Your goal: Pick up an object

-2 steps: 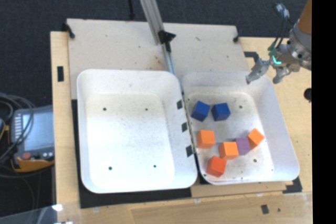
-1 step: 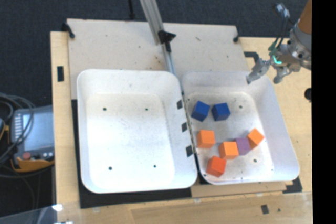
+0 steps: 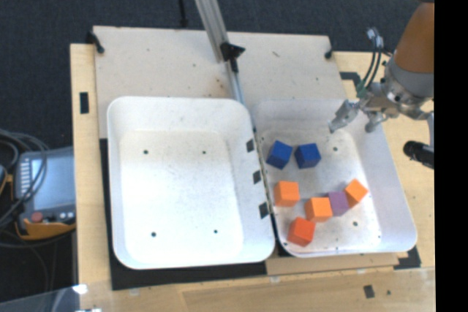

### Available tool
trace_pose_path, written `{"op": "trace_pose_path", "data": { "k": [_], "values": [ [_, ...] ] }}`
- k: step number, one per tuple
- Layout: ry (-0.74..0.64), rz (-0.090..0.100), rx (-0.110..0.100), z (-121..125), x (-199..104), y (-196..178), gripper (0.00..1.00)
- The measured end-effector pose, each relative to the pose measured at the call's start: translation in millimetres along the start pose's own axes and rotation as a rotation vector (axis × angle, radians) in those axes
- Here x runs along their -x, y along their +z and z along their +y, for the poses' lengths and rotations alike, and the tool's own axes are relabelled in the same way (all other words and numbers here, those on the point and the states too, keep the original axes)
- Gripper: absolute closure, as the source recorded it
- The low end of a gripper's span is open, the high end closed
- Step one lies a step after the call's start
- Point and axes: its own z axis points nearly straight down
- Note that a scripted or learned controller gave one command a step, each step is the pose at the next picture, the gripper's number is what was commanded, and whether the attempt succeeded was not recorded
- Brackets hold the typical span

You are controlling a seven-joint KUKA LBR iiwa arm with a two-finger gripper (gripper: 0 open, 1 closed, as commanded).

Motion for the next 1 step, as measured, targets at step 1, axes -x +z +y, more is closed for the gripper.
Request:
{"op": "trace_pose_path", "data": {
  "k": [1],
  "values": [
    [0.003, -0.001, 0.001, 0.6, 11.3, 52.7, 0.0]
  ]
}}
